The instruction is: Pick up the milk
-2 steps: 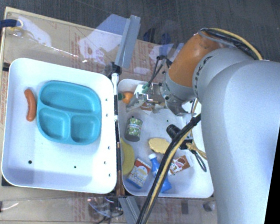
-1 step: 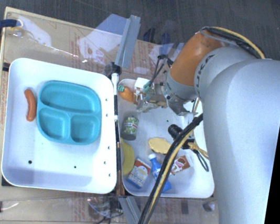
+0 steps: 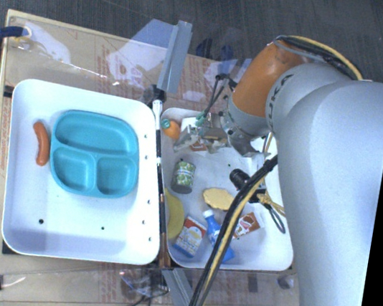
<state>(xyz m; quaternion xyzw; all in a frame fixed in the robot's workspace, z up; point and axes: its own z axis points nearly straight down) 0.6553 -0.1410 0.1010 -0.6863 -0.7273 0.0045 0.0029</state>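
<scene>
The milk (image 3: 191, 236) is a small white carton with a red and orange label, lying near the front of the right bin (image 3: 273, 251). My gripper (image 3: 196, 136) hangs over the back left part of that bin, next to an orange (image 3: 171, 129) and well behind the milk. The big grey arm covers the bin's right side.
Around the milk lie a green can (image 3: 183, 176), a yellow flat piece (image 3: 217, 198), a blue packet (image 3: 219, 238), a brown packet (image 3: 247, 225) and a yellow item (image 3: 173, 215). A black cable (image 3: 222, 241) hangs over the bin. The left bin (image 3: 13, 217) holds a blue divided plate (image 3: 95, 152) and a sausage (image 3: 40, 142).
</scene>
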